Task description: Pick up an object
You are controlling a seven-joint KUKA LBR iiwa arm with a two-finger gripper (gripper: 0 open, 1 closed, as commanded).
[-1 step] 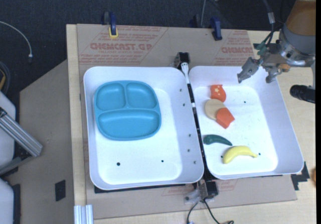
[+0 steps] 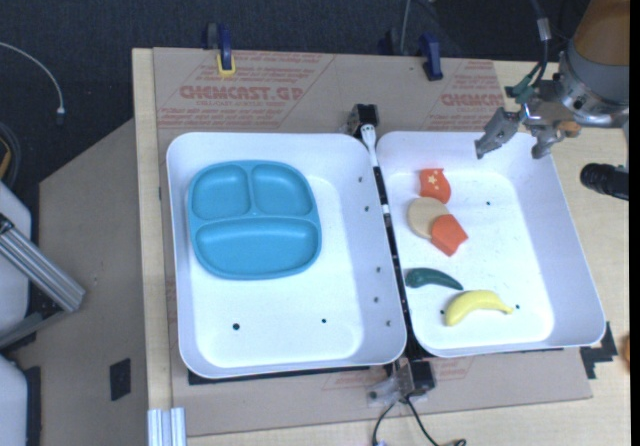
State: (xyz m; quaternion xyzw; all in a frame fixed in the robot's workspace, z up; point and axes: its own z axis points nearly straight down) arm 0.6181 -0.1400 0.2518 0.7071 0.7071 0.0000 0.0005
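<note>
The right bin holds an orange block with a pale mark, a beige rounded piece, a red-orange block, a dark green pepper-like piece and a yellow banana. My gripper hangs over the bin's far edge, up and to the right of these objects. Its two fingers are spread apart with nothing between them.
The left bin carries a blue divided plate. Both bins rest on a cardboard sheet held by blue clamps at the back. Cables run between the bins and behind the bench.
</note>
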